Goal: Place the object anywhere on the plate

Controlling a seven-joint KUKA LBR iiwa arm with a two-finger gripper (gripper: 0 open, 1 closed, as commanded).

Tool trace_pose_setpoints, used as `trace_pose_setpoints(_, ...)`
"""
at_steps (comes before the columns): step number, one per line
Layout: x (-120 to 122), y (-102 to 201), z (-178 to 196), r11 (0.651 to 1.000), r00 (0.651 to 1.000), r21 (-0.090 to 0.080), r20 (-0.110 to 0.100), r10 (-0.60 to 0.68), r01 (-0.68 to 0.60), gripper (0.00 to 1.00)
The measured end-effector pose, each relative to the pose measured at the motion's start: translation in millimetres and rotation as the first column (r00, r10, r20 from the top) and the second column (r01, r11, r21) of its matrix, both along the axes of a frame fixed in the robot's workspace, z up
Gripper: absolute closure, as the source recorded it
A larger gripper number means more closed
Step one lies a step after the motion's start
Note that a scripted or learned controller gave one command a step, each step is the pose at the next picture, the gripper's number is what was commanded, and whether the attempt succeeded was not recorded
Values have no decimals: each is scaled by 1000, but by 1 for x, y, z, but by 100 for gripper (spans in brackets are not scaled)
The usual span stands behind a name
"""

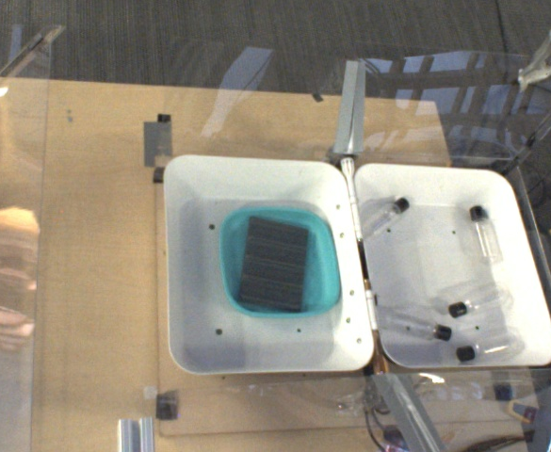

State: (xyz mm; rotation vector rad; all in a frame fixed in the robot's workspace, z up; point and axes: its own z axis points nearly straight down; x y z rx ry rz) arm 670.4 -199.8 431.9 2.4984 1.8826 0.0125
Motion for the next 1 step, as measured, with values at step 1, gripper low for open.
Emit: trace_pose_setpoints(1,0,3,4,992,992,2,-2,-125,125,0)
